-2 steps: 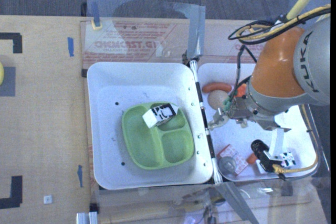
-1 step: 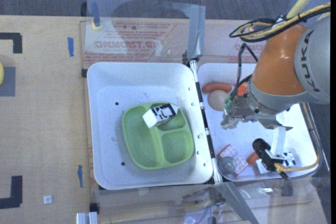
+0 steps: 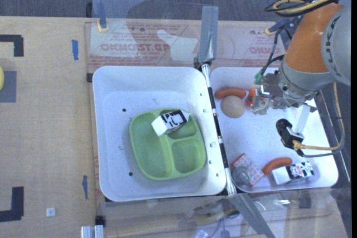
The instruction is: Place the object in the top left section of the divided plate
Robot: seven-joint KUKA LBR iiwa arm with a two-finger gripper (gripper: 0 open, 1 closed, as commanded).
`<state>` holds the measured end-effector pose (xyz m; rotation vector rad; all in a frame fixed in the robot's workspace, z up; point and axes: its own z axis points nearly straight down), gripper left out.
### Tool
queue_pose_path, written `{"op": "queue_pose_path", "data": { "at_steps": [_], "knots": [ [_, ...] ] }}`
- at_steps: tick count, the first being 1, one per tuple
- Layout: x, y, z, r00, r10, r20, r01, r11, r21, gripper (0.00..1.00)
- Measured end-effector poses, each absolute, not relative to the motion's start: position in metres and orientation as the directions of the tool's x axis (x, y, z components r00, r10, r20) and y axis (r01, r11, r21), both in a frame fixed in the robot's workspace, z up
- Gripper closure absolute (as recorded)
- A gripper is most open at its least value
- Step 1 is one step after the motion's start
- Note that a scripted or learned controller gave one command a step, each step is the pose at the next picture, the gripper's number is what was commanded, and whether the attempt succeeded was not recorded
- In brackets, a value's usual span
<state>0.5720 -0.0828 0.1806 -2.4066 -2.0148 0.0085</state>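
A small black-and-white box point(image 3: 172, 120) lies on the green divided plate point(image 3: 162, 161); light and rigid, best pinched across its short sides. The arm's jaws' state cannot be told.

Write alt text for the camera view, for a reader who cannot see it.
A small black-and-white box lies in the top section of a green divided plate in the left white bin. The right bin holds two sausages, an egg-like ball and small packets, with the arm's gripper above its upper part.
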Motion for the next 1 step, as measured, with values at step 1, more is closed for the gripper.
{"op": "queue_pose_path", "data": {
  "at_steps": [1],
  "knots": [
    [0.5725, -0.082, 0.1867, 0.172, 0.985, -0.004, 0.985, -0.172, -0.011, 1.0]
  ]
}}
